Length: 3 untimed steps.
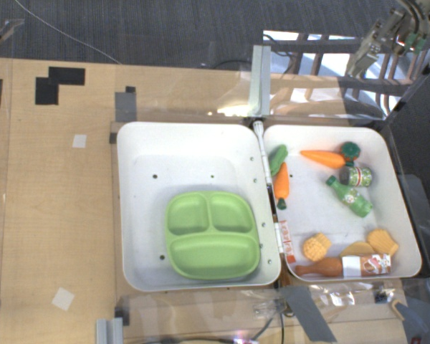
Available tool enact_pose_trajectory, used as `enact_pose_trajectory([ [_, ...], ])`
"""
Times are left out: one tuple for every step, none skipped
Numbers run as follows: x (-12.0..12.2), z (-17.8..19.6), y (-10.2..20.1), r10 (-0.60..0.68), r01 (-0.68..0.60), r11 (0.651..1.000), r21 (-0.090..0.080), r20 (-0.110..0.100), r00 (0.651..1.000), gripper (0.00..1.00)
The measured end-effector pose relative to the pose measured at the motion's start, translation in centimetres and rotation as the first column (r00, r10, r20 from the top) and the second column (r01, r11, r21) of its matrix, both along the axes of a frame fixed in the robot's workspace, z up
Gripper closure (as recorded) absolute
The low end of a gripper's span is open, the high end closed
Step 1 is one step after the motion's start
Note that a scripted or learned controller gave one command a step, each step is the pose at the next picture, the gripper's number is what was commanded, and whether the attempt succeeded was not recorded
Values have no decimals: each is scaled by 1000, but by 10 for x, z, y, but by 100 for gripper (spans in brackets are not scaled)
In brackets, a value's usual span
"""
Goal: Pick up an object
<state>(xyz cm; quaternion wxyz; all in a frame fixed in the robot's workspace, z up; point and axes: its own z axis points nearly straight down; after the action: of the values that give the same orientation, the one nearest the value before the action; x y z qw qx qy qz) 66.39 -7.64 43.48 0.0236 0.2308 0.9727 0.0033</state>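
The right bin [398, 165] holds several toy foods. A long carrot [322, 158] lies at its back, with a dark green ball [350, 150] at the carrot's right end. Below these sit a small can [357, 176] and a green bottle [350, 197]. A short carrot [281, 181] and a green vegetable [276, 156] lie along the left wall. A corn piece [316, 247], two tan biscuits [382, 241] and a brown sauce bottle [347, 266] are at the front. My gripper [376, 38] hangs high at the top right, beyond the bin's back edge and apart from every object.
The left bin [140, 156] holds a green divided plate [213, 233] toward its front. A metal frame [322, 49] stands behind the right bin, under the gripper. Tan bench surface [50, 213] stretches to the left.
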Motion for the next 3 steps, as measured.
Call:
enact_pose_trajectory([
  [-2,56,-33,58,-58,998,1,-32,998,100],
  [-2,54,-78,163,-163,987,0,-35,986,100],
  [-9,22,-108,160,-160,987,1,-38,986,100],
])
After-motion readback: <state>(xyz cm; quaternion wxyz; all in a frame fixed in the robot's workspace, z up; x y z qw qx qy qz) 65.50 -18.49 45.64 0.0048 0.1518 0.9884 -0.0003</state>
